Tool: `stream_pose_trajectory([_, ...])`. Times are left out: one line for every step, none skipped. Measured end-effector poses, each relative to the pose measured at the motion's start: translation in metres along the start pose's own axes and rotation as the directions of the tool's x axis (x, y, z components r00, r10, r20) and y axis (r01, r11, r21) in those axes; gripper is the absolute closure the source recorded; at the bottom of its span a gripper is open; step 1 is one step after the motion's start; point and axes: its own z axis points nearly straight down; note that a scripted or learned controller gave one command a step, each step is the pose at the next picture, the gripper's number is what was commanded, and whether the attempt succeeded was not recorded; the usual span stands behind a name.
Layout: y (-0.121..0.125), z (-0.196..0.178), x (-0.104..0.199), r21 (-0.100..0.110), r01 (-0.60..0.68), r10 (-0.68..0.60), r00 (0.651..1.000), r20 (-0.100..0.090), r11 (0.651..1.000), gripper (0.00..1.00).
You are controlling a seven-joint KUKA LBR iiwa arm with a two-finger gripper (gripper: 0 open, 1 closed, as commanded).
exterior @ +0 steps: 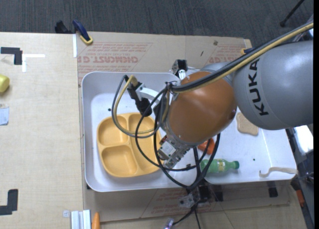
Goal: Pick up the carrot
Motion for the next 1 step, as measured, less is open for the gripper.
stream_pose_trajectory([-0.0220,0.0356,-0.0007,-0.007,0.282,-0.282,0.959,-0.009,0.959,1.00])
